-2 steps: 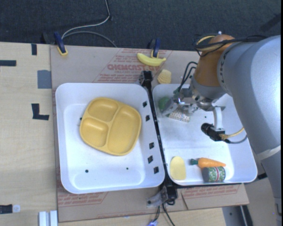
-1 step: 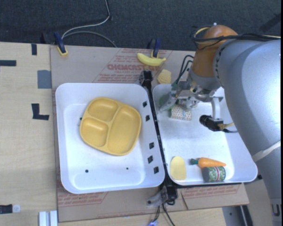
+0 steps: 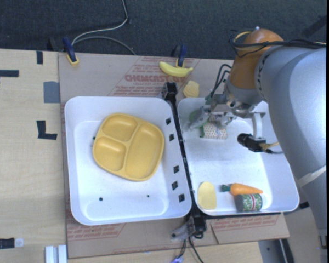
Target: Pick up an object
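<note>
Right now the gripper (image 3: 216, 113) hangs low over the upper part of the right bin (image 3: 274, 174), and the thing nearest it is a small pale patterned object (image 3: 215, 130) lying on the bin floor directly beneath and just toward the near side of the gripper; a greenish object (image 3: 196, 118) lies just beside that, toward the divider between the bins. Whether the fingers are spread or closed I cannot tell (the wrist hardware and cables blur together there), and nothing is plainly clamped between them.

So the relation that matters is a vertical one: the pale object sits almost straight under the gripper, its longer side running roughly across the bin, and a short drop looks, to my judgement, like all that is needed.

Other candidates lie well apart at the near edge of the same bin: a carrot (image 3: 244, 189), a small can (image 3: 249, 202) touching it, and a pale yellow piece (image 3: 206, 195); the yellow divided plate (image 3: 128, 146) fills the left bin (image 3: 79, 163).
</note>
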{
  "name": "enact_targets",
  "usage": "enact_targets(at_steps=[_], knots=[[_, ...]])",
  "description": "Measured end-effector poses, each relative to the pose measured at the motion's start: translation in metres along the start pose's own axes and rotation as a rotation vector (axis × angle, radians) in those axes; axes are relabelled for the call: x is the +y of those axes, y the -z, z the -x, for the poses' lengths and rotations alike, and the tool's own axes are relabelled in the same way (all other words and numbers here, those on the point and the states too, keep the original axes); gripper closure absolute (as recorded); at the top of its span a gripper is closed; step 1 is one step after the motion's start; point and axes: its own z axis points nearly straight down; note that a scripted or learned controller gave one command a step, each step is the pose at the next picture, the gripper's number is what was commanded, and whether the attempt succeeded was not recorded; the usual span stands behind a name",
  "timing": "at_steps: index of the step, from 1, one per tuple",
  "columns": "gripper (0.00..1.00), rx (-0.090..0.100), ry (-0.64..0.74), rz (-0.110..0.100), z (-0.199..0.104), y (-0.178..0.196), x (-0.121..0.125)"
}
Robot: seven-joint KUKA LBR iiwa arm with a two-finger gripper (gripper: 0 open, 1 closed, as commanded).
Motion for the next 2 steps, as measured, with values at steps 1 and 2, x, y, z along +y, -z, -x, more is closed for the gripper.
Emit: enact_targets(at_steps=[1, 2], knots=[[0.0, -0.017, -0.008, 0.017, -0.016, 0.001, 0.002], [0.0, -0.016, -0.009, 0.033, 0.0, 0.001, 0.004]])
